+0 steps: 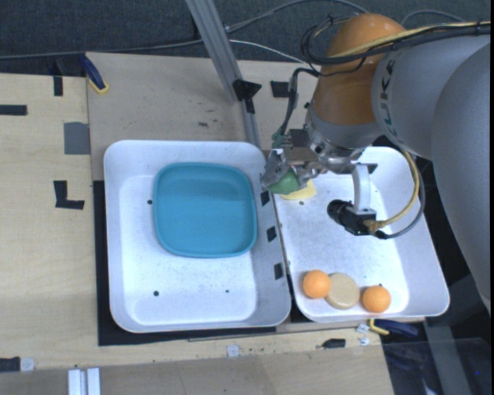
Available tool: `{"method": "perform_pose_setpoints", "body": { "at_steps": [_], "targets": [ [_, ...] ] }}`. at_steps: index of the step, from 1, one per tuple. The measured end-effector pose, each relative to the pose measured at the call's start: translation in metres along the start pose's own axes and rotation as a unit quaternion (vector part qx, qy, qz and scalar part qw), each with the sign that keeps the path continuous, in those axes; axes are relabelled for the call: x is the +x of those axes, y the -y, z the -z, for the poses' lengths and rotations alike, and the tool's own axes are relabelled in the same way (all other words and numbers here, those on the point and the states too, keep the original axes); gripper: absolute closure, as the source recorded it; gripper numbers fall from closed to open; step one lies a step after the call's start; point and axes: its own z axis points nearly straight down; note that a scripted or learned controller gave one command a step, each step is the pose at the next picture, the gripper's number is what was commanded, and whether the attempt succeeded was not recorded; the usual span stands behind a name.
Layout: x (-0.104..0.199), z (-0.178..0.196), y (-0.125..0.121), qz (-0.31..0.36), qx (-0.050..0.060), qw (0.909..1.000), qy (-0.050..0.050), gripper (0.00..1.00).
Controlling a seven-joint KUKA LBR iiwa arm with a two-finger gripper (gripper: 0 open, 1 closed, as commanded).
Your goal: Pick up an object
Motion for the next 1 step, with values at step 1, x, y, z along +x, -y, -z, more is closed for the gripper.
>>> {"method": "perform_pose_setpoints", "body": {
  "at_steps": [1],
  "targets": [
    [0.0417, -0.0078, 0.0203, -0.001, 0.0, 1.0, 0.0, 1.0]
  ]
}}
